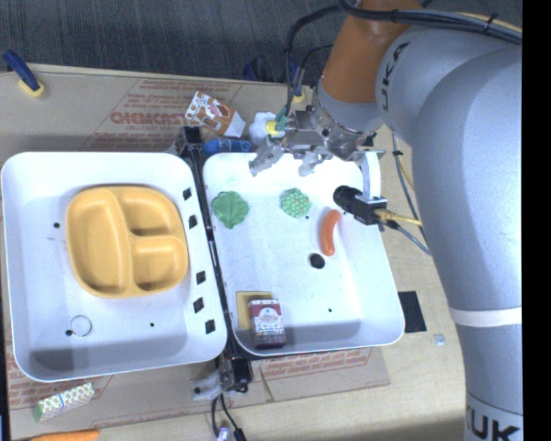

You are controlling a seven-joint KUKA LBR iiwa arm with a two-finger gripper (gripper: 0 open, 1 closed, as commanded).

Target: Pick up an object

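Bench with cardboard sheet (pixel 119 108) under two white bins | left bin (pixel 18 274): yellow divided tray (pixel 127 239) | right bin (pixel 372 292): green leafy piece (pixel 230 208) and green round piece (pixel 295 202) toward far edge, orange sausage (pixel 328 231) near right edge, red box (pixel 267 321) at near edge | gripper (pixel 286 161) above far edge, fingers spread, nothing between them.

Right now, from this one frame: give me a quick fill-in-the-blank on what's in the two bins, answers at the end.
1. The yellow divided tray lies in the ____ bin.
2. The orange sausage-shaped toy lies in the right bin, to the ____ of the green mesh ball.
3. The small red box sits against the right bin's ____ wall.
4. The gripper hovers over the ____ edge of the right bin.

Missing words: left; right; near; far
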